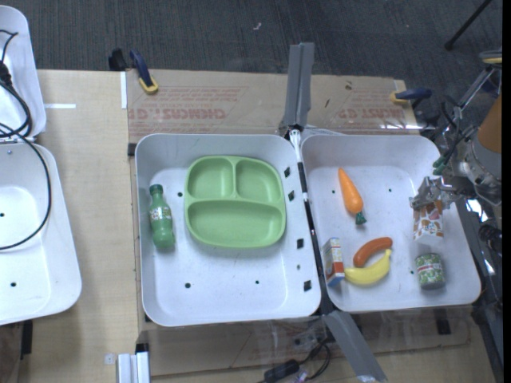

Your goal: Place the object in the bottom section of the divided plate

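A light green divided plate (235, 202) lies in the left bin (160, 294), with its wide bottom section (235, 223) toward the front and nothing in it. My gripper (429, 191) reaches in from the right over the right bin's far right side. It sits just above a small white and orange carton (429, 223), touching or nearly touching the carton's top. Whether it grips the carton is not visible.
A green bottle (161, 218) lies left of the plate. The right bin (391, 170) holds a carrot (350, 191), a red sausage (372, 250), a banana (370, 271), a small carton (334, 260) and a green-labelled can (429, 270). A grey divider (299, 86) stands between the bins.
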Tool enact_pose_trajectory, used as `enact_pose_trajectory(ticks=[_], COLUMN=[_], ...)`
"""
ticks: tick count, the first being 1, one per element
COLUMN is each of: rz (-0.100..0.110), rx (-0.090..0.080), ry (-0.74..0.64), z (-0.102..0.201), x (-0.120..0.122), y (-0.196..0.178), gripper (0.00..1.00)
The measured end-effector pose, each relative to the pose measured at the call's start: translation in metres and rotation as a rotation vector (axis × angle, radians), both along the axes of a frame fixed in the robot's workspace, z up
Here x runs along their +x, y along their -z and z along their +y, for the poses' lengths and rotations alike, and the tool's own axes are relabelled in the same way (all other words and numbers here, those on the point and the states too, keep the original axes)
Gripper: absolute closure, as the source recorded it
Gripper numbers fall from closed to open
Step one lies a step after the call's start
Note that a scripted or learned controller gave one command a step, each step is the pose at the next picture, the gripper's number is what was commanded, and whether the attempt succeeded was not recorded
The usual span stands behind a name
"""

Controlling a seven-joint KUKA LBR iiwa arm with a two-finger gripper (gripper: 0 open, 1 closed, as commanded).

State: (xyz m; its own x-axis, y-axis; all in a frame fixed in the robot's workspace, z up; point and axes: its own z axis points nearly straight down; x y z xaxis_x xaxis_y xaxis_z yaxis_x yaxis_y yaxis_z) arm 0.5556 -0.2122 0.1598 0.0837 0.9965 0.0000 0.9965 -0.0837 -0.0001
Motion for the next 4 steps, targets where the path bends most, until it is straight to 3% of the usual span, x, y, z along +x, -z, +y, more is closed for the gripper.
enact_pose_trajectory(ticks=[1,2,3,4], rz=[0.002,0.003,-0.001,0.003], rx=[0.000,0.001,-0.001,0.001], ry=[-0.064,-0.382,-0.717,-0.924], z=[0.070,0.131,0.195,0.257], x=[-0.078,-0.078,-0.077,-0.069], y=[-0.065,-0.031,-0.054,-0.031], gripper=[1.00,1.00,1.00,1.00])
